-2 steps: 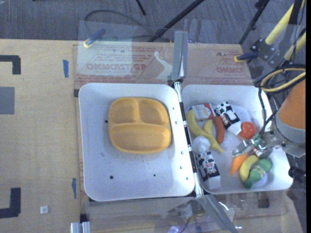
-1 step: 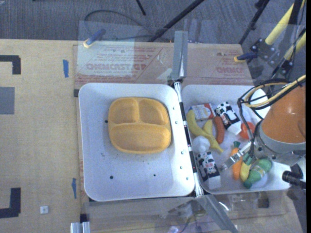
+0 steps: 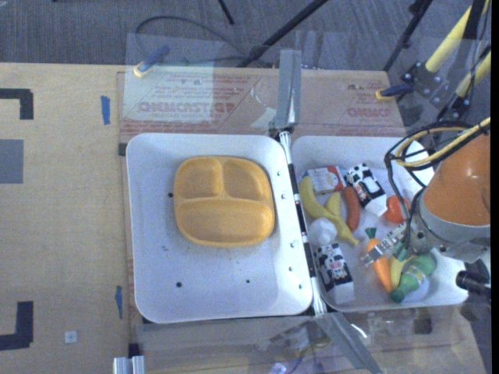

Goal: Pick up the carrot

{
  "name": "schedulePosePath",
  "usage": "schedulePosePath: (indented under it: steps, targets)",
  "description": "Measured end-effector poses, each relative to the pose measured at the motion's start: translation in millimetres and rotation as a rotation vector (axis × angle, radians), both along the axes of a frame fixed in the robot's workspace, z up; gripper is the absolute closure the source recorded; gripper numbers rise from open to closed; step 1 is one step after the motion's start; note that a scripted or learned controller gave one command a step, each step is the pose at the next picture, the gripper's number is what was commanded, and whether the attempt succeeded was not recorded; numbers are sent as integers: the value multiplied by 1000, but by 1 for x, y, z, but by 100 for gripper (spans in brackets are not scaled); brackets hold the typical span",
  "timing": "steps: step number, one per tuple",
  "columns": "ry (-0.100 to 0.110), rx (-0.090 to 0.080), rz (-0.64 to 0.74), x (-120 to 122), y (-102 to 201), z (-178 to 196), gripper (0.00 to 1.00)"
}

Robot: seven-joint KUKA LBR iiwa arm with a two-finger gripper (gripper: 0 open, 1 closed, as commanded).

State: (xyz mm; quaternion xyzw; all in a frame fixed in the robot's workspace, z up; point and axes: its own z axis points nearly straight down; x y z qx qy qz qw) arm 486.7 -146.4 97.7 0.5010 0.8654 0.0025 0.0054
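The carrot (image 3: 383,273) is a short orange piece with a green leafy top (image 3: 412,277). It lies in the front right part of the right bin (image 3: 446,291). My gripper (image 3: 387,245) hangs low over the bin, just above and behind the carrot's orange end, right up against it. The grey wrist and the orange band (image 3: 461,189) rise to the right and cover the bin's right side. A small orange bit (image 3: 373,248) shows at the gripper's left; whether it belongs to the carrot is unclear.
The right bin also holds two yellow bananas (image 3: 313,199), a red sausage (image 3: 352,207), two cow-print cartons (image 3: 335,265) (image 3: 363,181), a white ball (image 3: 321,229) and a red item (image 3: 395,207). The left bin (image 3: 226,283) carries a yellow divided plate (image 3: 224,201).
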Motion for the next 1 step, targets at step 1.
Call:
schedulePosePath:
  steps: [1]
  targets:
    - [10, 1, -34, 69, 61, 96, 100]
